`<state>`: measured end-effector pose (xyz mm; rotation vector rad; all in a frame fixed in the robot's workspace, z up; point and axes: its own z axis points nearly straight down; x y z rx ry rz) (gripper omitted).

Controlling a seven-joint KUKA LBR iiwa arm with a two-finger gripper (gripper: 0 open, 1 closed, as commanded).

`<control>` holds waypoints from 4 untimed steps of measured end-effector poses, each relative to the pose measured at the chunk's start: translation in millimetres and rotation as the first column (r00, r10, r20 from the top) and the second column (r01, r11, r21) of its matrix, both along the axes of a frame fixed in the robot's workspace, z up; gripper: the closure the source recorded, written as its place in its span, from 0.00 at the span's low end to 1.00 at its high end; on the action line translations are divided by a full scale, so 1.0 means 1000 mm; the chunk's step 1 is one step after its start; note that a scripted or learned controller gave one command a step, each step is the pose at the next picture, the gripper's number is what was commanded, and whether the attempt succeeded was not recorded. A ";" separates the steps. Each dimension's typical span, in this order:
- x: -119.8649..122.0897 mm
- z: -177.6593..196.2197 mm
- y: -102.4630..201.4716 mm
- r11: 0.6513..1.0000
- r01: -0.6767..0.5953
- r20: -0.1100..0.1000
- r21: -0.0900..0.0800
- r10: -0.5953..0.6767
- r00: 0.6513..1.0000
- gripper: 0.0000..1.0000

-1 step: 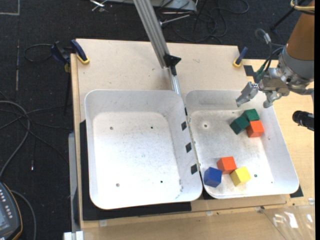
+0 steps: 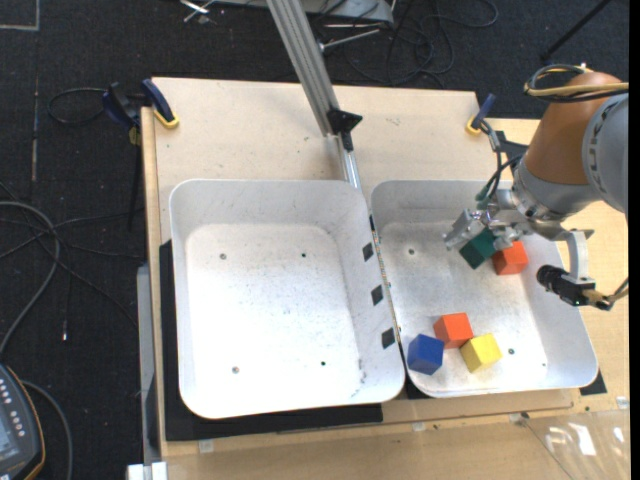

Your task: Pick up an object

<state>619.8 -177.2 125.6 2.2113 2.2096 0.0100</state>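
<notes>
My gripper (image 2: 480, 236) hangs over the back part of the right bin (image 2: 560, 363), coming in from the right. A dark green block (image 2: 476, 251) sits tilted between its fingertips, and the gripper is shut on it. A red-orange block (image 2: 511, 259) lies right beside the green one, touching it or nearly so. Toward the bin's front lie an orange cube (image 2: 454, 327), a blue cube (image 2: 425, 353) and a yellow cube (image 2: 481, 351), close together.
The left bin (image 2: 190, 268) adjoins the right bin along a shared rim with black tabs (image 2: 378, 293). A slanted metal pole (image 2: 305, 53) rises from the back of the bench. Clamps sit at the bench's back corners (image 2: 160, 108).
</notes>
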 end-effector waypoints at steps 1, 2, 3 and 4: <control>0.024 -0.020 0.012 1.000 0.002 -0.018 0.006 -0.001 1.000 0.00; 0.044 -0.030 0.024 1.000 -0.004 -0.012 0.005 0.004 1.000 0.00; -0.001 -0.031 0.074 1.000 -0.006 -0.018 0.009 0.007 1.000 0.00; 0.000 -0.020 0.071 1.000 0.000 -0.014 0.006 0.000 1.000 1.00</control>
